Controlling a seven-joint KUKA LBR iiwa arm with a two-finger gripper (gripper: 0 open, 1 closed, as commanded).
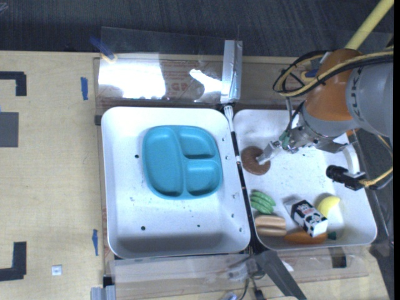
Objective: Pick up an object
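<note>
- Left of centre in the frame, you have the left bin (119, 224) with a blue tray (181, 161) lying flat in its middle; nothing there bears on the pick.
- Just right of the divider, in the right bin (362, 230), a brown disc (254, 159) lies on the floor near the bin's upper left. It is the nearest candidate object.
- The gripper (275, 149) sits just to the right of the disc, its tip near or touching the disc's edge. You cannot tell from this view whether the fingers are apart or together, and nothing shows between them.
- So judge the task as not yet done: the approach looks made, the grasp and lift are left.
- Along the bin's lower edge you see a green piece (262, 200), a tan bun (270, 224), an orange carrot (306, 235), a black-and-white block (307, 214) and a yellow lemon (329, 205), crowded together and well apart from the disc.
- The divider wall close to the disc's left could hamper a finger on that side.
- At the right of the frame, the arm (369, 99) and its cables hang over the bin's upper right corner.
</note>
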